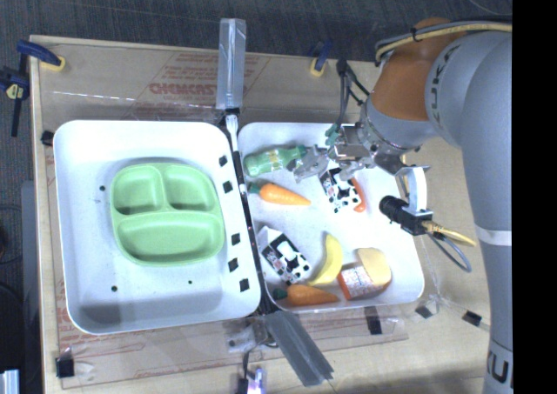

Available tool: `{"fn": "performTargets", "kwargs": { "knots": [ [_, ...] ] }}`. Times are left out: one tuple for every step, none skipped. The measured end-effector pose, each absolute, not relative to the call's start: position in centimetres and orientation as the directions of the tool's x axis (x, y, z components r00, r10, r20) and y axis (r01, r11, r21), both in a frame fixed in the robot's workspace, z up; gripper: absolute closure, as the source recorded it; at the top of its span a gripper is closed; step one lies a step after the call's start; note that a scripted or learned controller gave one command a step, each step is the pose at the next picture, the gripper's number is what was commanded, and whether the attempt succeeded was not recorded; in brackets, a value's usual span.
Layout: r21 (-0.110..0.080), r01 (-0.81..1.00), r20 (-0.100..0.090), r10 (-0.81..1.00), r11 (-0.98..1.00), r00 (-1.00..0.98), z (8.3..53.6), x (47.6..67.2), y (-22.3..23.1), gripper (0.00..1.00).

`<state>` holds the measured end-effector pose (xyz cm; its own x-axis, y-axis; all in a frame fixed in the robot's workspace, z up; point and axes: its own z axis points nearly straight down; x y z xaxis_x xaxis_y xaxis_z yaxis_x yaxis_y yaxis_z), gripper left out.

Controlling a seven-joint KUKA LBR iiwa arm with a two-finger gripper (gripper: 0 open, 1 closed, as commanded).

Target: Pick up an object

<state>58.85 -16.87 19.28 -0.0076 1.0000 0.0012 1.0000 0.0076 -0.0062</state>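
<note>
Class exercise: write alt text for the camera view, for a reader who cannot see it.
A grey robot arm reaches from the right, its gripper low over the right bin, which holds a green bottle, two carrots, a banana and two black-and-white cow toys. The left bin holds a green divided tray.

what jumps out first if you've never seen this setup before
The big grey arm with its orange band reaches in from the right, its gripper low over the far end of the right bin. That bin is crowded with toy food: a carrot, a banana and a green bottle. In the left bin lies a green divided tray.
</note>
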Motion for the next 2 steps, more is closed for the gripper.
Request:
{"fn": "performTargets", "kwargs": {
  "knots": [
    [-0.004,1.0,-0.001,1.0,-0.003,0.003,16.25,60.25,-21.05,0.0],
    [-0.004,1.0,-0.001,1.0,-0.003,0.003,16.26,60.26,-21.05,0.0]
  ]
}}
